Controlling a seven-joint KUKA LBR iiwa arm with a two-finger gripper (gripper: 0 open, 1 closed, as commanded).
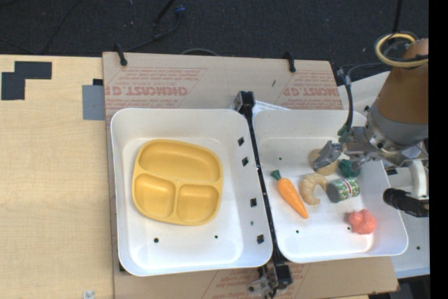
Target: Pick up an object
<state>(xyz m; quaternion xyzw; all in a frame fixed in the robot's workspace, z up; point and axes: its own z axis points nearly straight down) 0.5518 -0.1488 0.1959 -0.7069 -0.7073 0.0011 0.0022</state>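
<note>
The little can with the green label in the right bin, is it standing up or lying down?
Lying down. The can rests on its side on the right bin floor, its dark end facing left, beside the tan piece and just below the gripper.

My arm point(404, 91) cut off at the right, hand point(336, 159) too blurred to read, a dark green object point(348, 167) half hidden beneath it

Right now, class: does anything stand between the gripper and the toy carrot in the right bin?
Yes. The beige curved toy lies between the gripper and the carrot, just right of the carrot.
</note>
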